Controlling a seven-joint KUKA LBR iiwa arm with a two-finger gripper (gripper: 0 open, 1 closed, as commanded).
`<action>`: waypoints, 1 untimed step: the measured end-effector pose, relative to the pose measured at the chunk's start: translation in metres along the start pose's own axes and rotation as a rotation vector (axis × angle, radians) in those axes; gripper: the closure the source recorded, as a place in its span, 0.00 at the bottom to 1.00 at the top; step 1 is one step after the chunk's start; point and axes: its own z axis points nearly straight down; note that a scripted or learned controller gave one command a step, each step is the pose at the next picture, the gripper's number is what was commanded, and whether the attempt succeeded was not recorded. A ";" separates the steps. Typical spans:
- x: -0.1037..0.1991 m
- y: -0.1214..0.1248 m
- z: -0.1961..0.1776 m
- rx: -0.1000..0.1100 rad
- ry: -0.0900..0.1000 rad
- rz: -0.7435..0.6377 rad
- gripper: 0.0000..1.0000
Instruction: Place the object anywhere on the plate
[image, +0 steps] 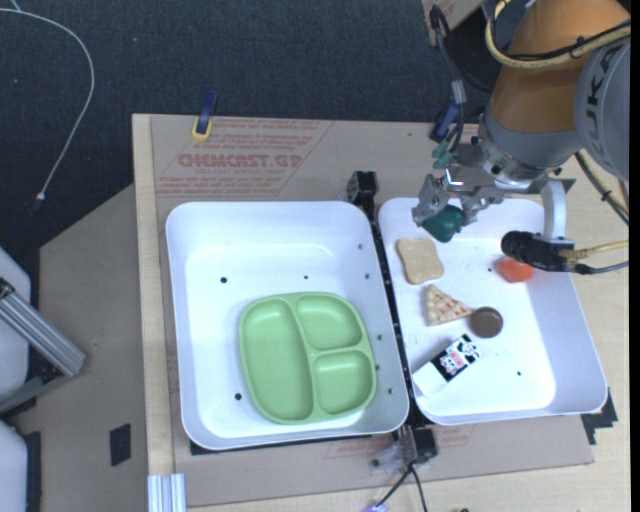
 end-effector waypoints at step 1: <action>0.055 -0.018 0.020 0.002 0.000 -0.001 1.00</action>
